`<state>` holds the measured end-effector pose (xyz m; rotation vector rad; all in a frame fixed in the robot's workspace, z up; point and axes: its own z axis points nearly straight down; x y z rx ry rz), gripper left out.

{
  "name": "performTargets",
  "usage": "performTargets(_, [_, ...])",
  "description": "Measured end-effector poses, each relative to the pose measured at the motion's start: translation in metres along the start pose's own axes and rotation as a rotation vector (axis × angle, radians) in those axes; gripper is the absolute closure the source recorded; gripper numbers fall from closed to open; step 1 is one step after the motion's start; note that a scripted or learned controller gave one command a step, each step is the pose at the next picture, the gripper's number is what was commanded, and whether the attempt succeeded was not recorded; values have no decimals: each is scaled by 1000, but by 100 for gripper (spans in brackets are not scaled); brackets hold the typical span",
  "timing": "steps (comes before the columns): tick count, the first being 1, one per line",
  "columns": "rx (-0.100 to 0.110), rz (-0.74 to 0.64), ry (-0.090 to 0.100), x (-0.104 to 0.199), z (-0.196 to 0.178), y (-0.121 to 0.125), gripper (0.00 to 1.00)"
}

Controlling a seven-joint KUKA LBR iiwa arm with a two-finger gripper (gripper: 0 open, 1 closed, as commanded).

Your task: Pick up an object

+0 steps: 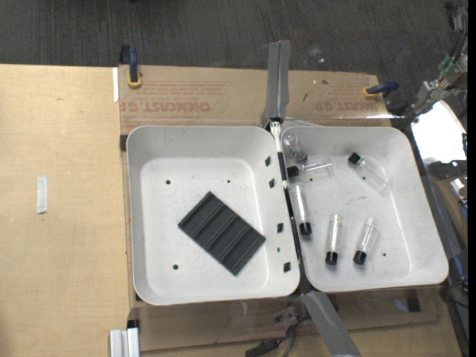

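Observation:
The left white bin [149,199] holds a dark grey ribbed slab [222,233], lying flat and turned at a slant near the middle. In the right white bin [416,199] lie several clear tubes with black caps. Two of them [332,239] [364,241] rest side by side near the front, caps toward me. A longer tube [301,210] lies along the left wall. Another tube [368,168] sits at the back right, and one more [309,169] at the back left beside a clear round piece [291,143].
Both bins rest on a cardboard sheet [178,99] held by clamps [132,69] [379,90]. A grey metal bar [277,80] runs back from the seam between the bins. A wooden table top [59,199] lies to the left. Cables and hardware [446,73] crowd the upper right.

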<state>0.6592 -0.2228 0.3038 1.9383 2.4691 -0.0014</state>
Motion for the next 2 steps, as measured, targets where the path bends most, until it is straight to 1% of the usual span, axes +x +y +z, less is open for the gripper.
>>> performTargets(1, [0,0,0,0,0,0,0])
performTargets(2, [2,-36,2,34,59,8,0])
